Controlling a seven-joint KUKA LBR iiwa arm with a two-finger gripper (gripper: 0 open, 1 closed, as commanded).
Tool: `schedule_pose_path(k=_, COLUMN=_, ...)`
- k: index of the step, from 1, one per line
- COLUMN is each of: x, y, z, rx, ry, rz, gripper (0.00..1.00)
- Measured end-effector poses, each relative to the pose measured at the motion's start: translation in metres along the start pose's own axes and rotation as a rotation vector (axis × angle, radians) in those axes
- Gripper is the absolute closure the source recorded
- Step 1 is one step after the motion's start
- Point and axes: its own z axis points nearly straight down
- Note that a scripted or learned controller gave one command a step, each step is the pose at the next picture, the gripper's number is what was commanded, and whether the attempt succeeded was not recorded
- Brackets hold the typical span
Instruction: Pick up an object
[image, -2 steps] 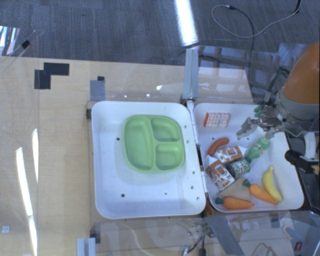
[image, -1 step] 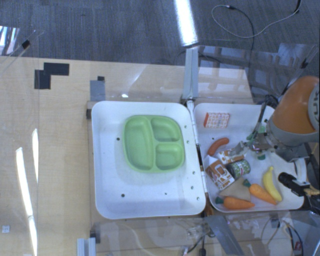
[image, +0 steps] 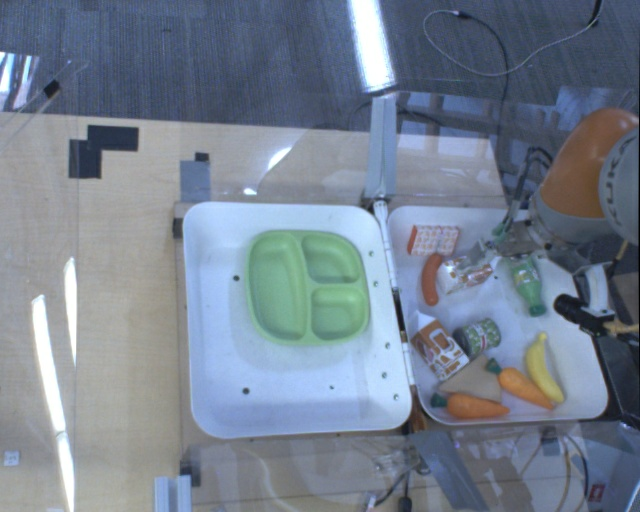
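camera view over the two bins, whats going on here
A grey KUKA arm reaches in over the right bin, which holds toy food: a banana, two carrots, a sausage, a can, a green bottle and small packets. The left bin holds a green divided plate. Nothing looks lifted yet.

Bright overhead light — glare streaks, soft focus.

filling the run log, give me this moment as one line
phase: reach | arm over right bin far corner | gripper: cannot tell | held: nothing seen | green tray in left bin
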Motion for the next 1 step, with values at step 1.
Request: schedule_pose_path(k=1, x=-0.0010, y=0.0055, z=-0.0149, rx=-0.019, ry=-0.011, rz=-0.003, gripper=1.00)
